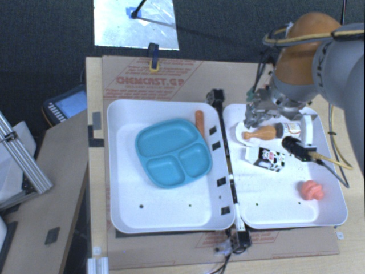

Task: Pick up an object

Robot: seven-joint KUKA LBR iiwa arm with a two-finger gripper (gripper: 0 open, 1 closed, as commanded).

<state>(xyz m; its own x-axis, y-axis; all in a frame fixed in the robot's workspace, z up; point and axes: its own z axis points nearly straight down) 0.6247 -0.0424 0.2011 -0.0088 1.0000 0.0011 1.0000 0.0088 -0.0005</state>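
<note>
My gripper (254, 119) hangs low over the far left part of the right bin (285, 213). Just in front of it lies a wooden-handled brush (261, 133) with a dark head, resting on a small white piece (240, 131). A black-and-white patterned box (268, 159) lies nearer the bin's middle. Toward the near right corner sits a pink lump (311, 190). Nothing visible is lifted off the bin floor.
The left bin (125, 210) holds a blue divided plate (173, 152) and a thin orange stick (199, 122) by its far right wall. The black divider (223, 153) runs between the bins. The arm's grey and orange body (311, 44) looms above the right bin's far side.
</note>
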